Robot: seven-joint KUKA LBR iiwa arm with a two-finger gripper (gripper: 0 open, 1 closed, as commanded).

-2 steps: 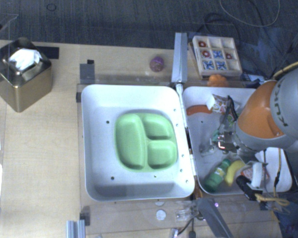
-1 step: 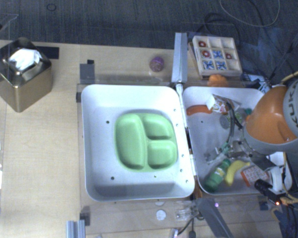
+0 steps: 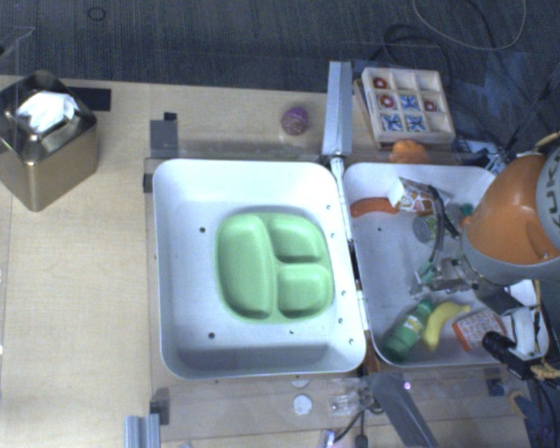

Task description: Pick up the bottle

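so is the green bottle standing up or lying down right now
Lying down. The green bottle rests on its side on the floor of the right bin, near the front edge, beside the banana.

Two bins sit side by side on the surface. The left bin holds a divided tray at its middle. In the right bin, the bottle lies at the near edge, a banana touching its right side. The claw hangs just behind them.

Even overhead light, glare on left bin w/ soft shadows, img slightly soft, low-res.
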